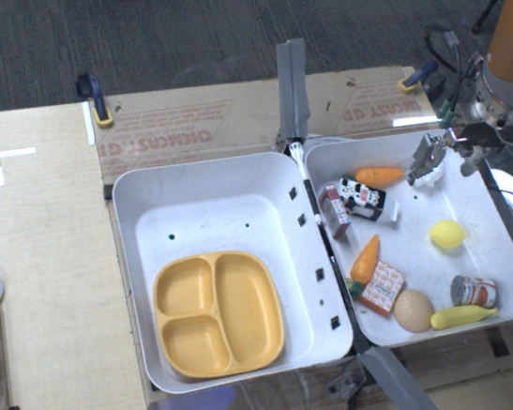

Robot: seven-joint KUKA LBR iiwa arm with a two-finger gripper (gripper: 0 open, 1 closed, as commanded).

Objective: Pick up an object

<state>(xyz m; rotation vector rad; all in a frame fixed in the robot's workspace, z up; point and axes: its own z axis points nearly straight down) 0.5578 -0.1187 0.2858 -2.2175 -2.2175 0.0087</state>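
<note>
Pincer (424, 164) hangs over the upper right part of the right bin (512, 239), at the end of the grey arm (503, 70) that comes in from the right; whether it is open or shut I cannot tell, and nothing shows in its grip. Just to its left lies an orange carrot (378, 175), close to the pincer but apart from it. Beside that carrot sits a black and white toy (363, 198), and left of it a dark red packet (335, 212) against the bin's left wall. Lower down, a second carrot (366, 259) lies tilted, its lower end above a red and white box (382, 289). A yellow lemon (447, 235) rests alone toward the right. Along the near edge lie a tan egg (412, 310), a yellow banana (462, 315) and a small can (473, 291) on its side, close together. The left bin (140, 253) holds a yellow divided plate (220, 313). Both bins stand on a pale wooden surface (43, 305).
</note>
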